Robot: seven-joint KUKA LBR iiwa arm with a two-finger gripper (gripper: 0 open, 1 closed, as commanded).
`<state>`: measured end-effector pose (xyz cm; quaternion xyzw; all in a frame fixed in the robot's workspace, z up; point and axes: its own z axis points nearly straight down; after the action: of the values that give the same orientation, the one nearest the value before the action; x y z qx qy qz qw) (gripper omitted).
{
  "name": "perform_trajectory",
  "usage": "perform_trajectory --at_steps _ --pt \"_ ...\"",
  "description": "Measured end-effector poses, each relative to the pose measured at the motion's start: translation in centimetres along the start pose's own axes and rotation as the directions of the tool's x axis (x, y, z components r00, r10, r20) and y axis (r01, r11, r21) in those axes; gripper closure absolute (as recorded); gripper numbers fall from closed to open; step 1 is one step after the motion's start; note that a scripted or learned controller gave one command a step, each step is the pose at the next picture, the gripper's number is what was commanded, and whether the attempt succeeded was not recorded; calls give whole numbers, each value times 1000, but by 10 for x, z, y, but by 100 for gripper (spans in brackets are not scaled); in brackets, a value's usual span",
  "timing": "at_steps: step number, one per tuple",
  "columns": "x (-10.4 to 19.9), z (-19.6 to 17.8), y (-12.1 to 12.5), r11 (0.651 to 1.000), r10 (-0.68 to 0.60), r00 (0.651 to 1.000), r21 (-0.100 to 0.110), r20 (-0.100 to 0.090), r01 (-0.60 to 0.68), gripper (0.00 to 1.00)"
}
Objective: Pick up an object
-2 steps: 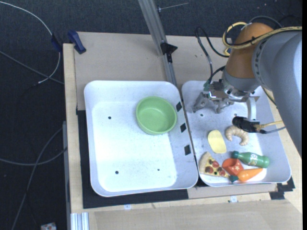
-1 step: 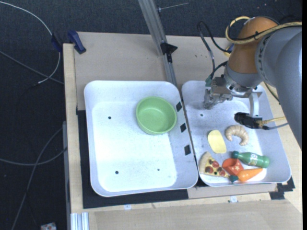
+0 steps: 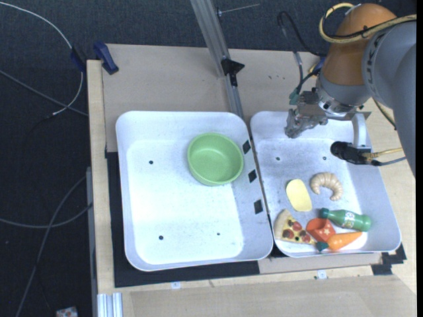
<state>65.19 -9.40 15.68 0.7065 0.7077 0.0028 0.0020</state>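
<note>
Two bins are sitting on the worktop [image 3: 198, 65]; nothing's picked yet. Claw [image 3: 295, 129] is hovering over the right bin [image 3: 277, 127], upper-right of frame; can't tell its state. Toys are lying lower right, well apart from it: croissant [image 3: 327, 183], yellow piece [image 3: 298, 195], bottle [image 3: 345, 219], pizza slice [image 3: 291, 228], carrot [image 3: 344, 241]. Left bin [image 3: 142, 197] is holding a green bowl [image 3: 214, 158].

Readable text: none anywhere in the camera view.
Green bottle [image 3: 346, 219]: bears a pale label patch, too small and blurred to read.
Pizza slice [image 3: 293, 228]: red and dark spots, no lettering.
White bins [image 3: 132, 197]: dark dots and black tabs between the two bins, no letters or numbers.
Desk [image 3: 165, 65]: unmarked wood.
</note>
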Motion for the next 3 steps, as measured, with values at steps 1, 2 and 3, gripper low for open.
perform_trajectory --at_steps 1,2,3 --pt "7 -66 3 1000 0 1000 -2 0 0 100" --pt "8 -47 2 1000 1 1000 16 -1 -1 100" --pt "55 -50 -5 1000 -2 1000 19 -4 2 100"
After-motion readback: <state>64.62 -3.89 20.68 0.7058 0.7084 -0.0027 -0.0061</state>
